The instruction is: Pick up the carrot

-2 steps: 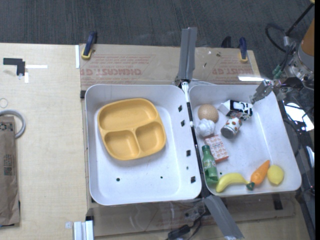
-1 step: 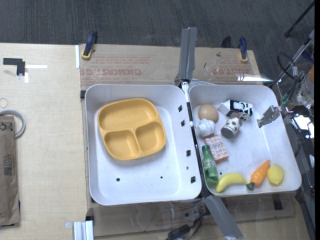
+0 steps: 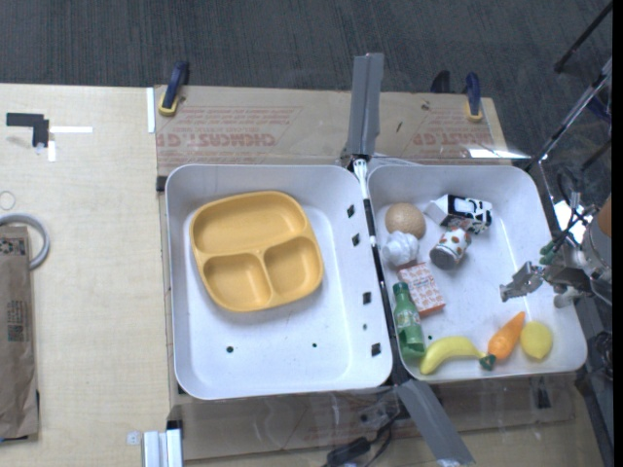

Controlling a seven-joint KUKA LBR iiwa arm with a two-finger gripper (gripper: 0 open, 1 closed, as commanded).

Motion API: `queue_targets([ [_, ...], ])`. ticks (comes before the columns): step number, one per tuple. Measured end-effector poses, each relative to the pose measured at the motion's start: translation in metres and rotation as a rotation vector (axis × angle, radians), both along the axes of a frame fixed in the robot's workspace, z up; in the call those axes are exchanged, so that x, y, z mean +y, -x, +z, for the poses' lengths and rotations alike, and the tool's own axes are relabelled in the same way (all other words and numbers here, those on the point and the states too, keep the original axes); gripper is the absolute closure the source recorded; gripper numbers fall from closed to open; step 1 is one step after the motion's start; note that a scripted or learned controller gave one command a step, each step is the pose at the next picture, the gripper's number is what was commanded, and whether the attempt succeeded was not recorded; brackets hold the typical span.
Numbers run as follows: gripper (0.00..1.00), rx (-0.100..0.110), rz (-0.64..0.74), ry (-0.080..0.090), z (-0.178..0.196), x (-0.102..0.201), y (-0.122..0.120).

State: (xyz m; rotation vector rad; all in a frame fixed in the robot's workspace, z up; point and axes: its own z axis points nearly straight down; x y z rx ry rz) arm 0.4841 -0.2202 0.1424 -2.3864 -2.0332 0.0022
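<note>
Gripper reaching in from the right edge, low over the right bin, near its right wall; metallic tip pointing left, whether spread or pressed together impossible to tell at this size. Nothing seen between the fingers. Just below and slightly left of it, apart from the tip: carrot, orange, lying at a slant on the bin floor with its green end toward the lower left. Right beside the carrot, a lemon (small, yellow, close to the bin's front right corner). On the other side, a banana curving along the front wall, its tip almost meeting the carrot's green end. Farther left, a green bottle lying against the divider side, with a pink-patterned box beside it. Higher up: a white crumpled object, a brown rounded item, a small can on its side, and a black-and-white pack near the back wall. Left bin holding a yellow divided plate, three compartments, set toward the upper left. Both bins resting on cardboard over the counter.
</note>
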Motion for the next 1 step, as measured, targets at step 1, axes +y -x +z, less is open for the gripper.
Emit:
queue_targets([
  [1,0.0,-0.003,0.001,0.003,0.0096,0.0387,0.0066],
])
